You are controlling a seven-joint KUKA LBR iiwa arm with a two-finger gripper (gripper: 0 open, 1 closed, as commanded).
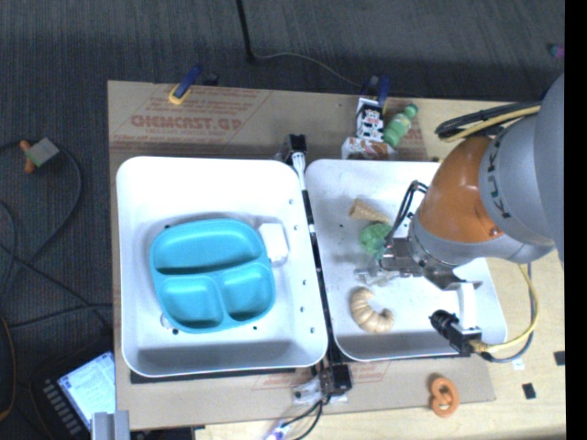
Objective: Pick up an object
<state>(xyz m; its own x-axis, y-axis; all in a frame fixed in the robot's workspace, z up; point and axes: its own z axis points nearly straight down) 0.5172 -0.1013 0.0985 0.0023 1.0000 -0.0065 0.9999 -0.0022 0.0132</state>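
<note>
The right bin (pixel 477 333) holds a tan cone (pixel 367 211) near its back left, a green leafy toy (pixel 374 237) just in front of it, and a beige croissant (pixel 371 310) toward the front. My gripper (pixel 382 266) hangs low in this bin, its tip just below the green toy and above the croissant. The arm's orange band (pixel 459 204) and grey wrist cover the bin's right half. I see nothing held.
The left bin (pixel 138 273) carries a blue divided plate (pixel 211 273) with a small white block (pixel 273 243) at its right edge. Behind the right bin stand a small printed carton (pixel 368 126) and a green toy (pixel 398 125). An orange ring (pixel 444 395) lies on the bench in front.
</note>
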